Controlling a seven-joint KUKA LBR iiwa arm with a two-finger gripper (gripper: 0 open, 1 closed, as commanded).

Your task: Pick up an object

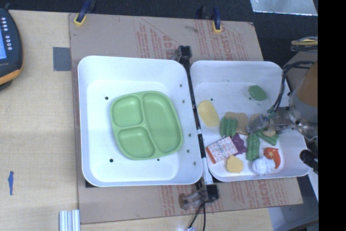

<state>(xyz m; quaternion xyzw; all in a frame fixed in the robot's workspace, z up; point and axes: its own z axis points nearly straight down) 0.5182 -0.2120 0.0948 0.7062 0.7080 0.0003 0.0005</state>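
The right bin [238, 70] holds several small objects. Among them are a yellow oval piece [207, 113], a dark green ridged piece [228, 126], a tan piece [238, 117], a green stick [252, 147] and a knobbly green lump [257, 92]. Nearer the front lie a red-and-white packet [218, 149], a purple piece [238, 143], a yellow disc [234, 164], a white ball [260, 166] and a red piece [273, 156]. My gripper [267, 124] reaches in from the right and sits low over the cluster, just above the green stick and beside the tan piece. Nothing visibly hangs from it.
The left bin [94, 76] holds a green three-compartment plate [146, 124]. A black divider clip [184, 53] sits between the bins at the back. Cables [281, 86] loop off the arm near the right bin's far corner. A handheld controller [8, 46] lies at the far left.
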